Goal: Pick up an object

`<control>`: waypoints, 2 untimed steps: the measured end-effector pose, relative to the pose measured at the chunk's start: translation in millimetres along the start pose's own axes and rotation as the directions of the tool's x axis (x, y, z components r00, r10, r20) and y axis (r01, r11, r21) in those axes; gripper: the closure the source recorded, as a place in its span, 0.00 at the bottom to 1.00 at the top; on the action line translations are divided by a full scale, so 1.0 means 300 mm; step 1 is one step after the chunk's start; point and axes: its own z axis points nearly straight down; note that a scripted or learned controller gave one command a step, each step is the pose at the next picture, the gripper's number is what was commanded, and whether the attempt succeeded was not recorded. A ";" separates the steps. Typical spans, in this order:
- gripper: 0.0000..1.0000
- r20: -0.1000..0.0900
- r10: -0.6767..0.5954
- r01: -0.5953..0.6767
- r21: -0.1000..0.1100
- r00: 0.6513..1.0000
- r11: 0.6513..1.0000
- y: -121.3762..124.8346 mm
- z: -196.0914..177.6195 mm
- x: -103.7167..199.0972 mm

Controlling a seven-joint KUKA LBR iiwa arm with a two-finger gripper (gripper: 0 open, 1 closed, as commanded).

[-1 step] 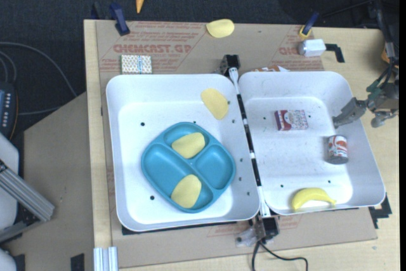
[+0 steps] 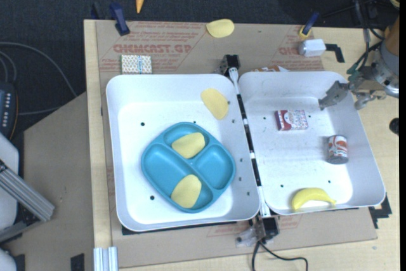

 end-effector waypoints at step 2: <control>0.00 -0.008 -0.002 0.002 0.002 1.000 1.000 -0.115 0.410 -0.072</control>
